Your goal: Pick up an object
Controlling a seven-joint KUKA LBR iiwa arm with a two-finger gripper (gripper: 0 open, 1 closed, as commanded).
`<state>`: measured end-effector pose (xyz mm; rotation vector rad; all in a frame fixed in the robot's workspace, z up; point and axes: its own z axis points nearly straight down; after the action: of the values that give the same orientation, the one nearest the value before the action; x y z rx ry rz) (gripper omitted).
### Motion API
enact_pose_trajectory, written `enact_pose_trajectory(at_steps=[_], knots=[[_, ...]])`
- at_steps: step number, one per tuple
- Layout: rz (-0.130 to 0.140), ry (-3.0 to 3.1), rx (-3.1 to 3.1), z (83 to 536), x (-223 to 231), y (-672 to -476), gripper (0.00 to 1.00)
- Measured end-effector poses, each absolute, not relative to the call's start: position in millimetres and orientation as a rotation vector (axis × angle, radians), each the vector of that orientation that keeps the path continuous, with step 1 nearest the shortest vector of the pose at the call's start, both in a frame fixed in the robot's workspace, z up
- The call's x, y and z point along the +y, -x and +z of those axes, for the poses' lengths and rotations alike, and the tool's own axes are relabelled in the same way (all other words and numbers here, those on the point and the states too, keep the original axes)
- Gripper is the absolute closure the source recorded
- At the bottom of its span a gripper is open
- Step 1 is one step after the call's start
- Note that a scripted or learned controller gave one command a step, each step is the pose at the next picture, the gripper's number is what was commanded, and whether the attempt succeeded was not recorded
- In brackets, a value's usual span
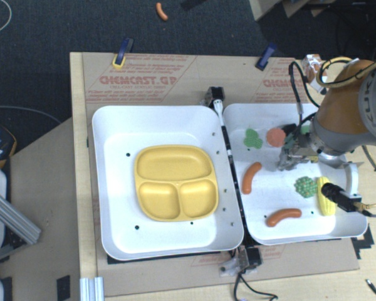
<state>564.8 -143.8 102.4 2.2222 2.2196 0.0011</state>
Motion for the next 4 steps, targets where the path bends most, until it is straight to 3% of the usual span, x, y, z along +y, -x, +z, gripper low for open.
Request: enact_pose_trajectory(at_steps=[2,3,4], knots=[[0.005,-2.217,2.217,207,-144,-562.3,1.0],[0.004,-2.217,2.219,226,-144,-563.4,1.0],[0.0,-2.219,2.229,219,-99,-549.2,1.0]])
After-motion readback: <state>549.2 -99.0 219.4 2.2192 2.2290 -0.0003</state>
